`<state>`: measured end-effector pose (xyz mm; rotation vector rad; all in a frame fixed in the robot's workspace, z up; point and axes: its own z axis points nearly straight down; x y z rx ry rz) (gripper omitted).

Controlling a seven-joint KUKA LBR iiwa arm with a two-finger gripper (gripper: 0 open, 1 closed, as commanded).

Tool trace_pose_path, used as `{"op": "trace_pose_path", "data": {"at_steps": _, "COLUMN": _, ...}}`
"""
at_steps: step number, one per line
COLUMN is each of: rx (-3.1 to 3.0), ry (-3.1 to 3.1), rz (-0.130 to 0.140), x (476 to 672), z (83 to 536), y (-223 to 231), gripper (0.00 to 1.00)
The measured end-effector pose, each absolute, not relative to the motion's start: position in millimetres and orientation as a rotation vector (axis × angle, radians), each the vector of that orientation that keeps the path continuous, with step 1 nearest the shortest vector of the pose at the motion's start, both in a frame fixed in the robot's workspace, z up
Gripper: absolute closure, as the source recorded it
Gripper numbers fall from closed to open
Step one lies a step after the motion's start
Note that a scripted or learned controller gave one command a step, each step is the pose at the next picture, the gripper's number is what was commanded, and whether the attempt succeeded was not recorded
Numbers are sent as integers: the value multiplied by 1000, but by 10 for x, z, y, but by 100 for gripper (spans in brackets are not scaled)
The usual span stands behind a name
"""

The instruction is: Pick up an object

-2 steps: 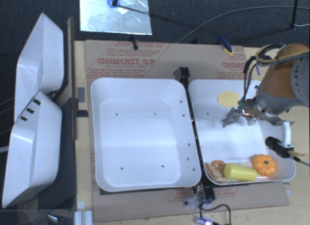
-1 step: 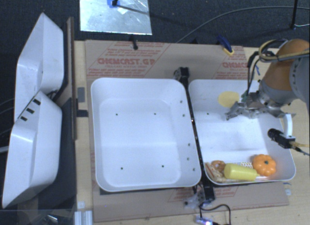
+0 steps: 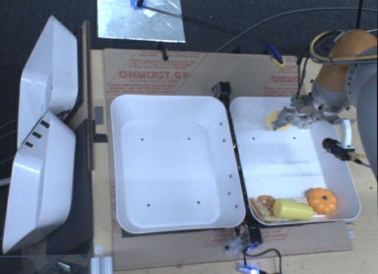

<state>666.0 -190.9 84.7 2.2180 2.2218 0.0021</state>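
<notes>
Reaching in from the right, the grey arm (image 3: pixel 361 84) with its orange band hangs over the far right corner of the right bin (image 3: pixel 295 160). The gripper (image 3: pixel 288 117) sits low over the far part of that bin and points left. A yellow piece (image 3: pixel 274 123) lies on the bin floor right at the gripper tip, touching it or partly under it. I cannot tell whether it is gripped or just beside the tip. I also cannot tell how wide the gripper stands, as the tip is small and blurred.

Three things sit in a row along the near wall of the right bin, well apart from the gripper:
- A brown pretzel (image 3: pixel 264 203) is at the left end.
- A yellow tube (image 3: pixel 292 209) lies on its side in the middle, touching the pretzel.
- A small orange pumpkin (image 3: pixel 322 200) is at the right end, just beside the tube, by the near right corner.

The left bin (image 3: pixel 171 160) stands side by side with the right bin, their walls meeting along the middle. A black clamp (image 3: pixel 223 88) sits at the far end of that seam. Both bins rest on a brown cardboard sheet (image 3: pixel 159 69) with red print. A blue clip (image 3: pixel 273 53) sits at the sheet's far edge, on the right side. Farther back lies a shiny grey square (image 3: pixel 153 19) with a bit of blue tape (image 3: pixel 139 3) on it. At the far left, two spare white bins (image 3: pixel 44 149) stand tilted on edge beside the cardboard.
</notes>
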Motion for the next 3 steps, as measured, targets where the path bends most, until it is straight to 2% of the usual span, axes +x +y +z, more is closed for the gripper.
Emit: {"op": "trace_pose_path", "data": {"at_steps": 3, "rx": 2220, "ry": 2222, "rz": 1, "x": 6654, "z": 845, "y": -1911, "gripper": 0}}
